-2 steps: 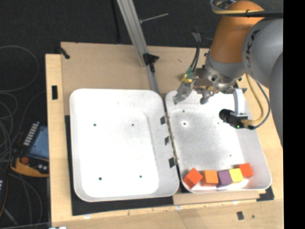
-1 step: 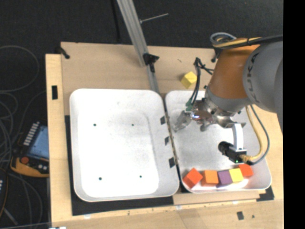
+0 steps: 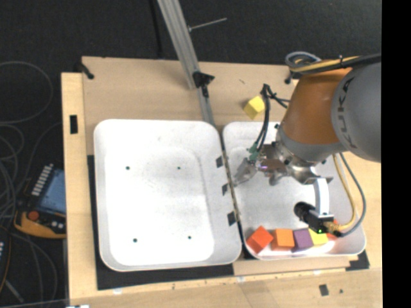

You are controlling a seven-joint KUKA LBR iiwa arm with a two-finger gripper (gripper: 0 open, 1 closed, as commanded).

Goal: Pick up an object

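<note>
A tan tabletop (image 3: 148,88) carries two white bins. In the right bin (image 3: 257,140) the pincer (image 3: 247,169) hangs near the left wall; its grip cannot be told. Orange (image 3: 260,238), orange (image 3: 284,238), purple (image 3: 302,239) and green (image 3: 318,237) blocks line the near wall. A yellow block (image 3: 255,107) lies outside.

The arm (image 3: 324,111) reaches in from the right over the right bin (image 3: 276,201). The gripper (image 3: 247,169) is positioned above that bin's left edge, pointing left.
</note>
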